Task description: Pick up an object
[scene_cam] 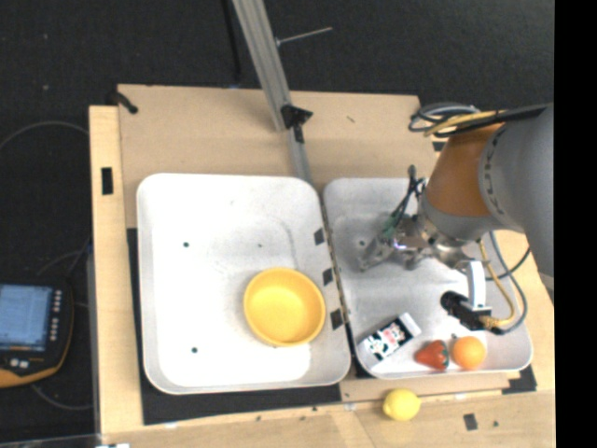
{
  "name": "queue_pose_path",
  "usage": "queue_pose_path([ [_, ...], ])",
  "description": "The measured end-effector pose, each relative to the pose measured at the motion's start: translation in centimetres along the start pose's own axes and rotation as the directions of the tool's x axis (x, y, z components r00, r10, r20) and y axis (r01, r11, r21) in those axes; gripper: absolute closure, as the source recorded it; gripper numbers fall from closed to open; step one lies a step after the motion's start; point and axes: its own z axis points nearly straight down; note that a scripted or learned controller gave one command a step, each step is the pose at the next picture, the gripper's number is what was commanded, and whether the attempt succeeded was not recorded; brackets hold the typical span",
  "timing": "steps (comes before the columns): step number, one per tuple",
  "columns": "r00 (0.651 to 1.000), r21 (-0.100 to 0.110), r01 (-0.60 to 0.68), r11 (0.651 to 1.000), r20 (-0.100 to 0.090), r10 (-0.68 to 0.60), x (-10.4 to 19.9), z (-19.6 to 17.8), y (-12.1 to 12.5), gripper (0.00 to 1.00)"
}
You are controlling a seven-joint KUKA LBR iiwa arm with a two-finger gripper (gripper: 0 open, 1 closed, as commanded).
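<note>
Tan worktop [215,138] carrying two white bins on dark flooring. Left bin [187,213] holding a yellow bowl [284,306]. Right bin [373,203] holding a black-and-white box [390,336], a red piece [431,354] touching an orange [468,351] near the front wall. Hand [387,248] hovering over bare bin floor, well apart from these; fingers' spread impossible to tell. Lemon [401,404] lying outside, just beyond the front rim.
</note>
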Motion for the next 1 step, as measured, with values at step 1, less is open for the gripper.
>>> queue_pose_path([
  [1, 1.000, -0.004, -0.005, 1.000, -0.002, 0.005, -0.01, -1.12, 0.12, 1.00],
])
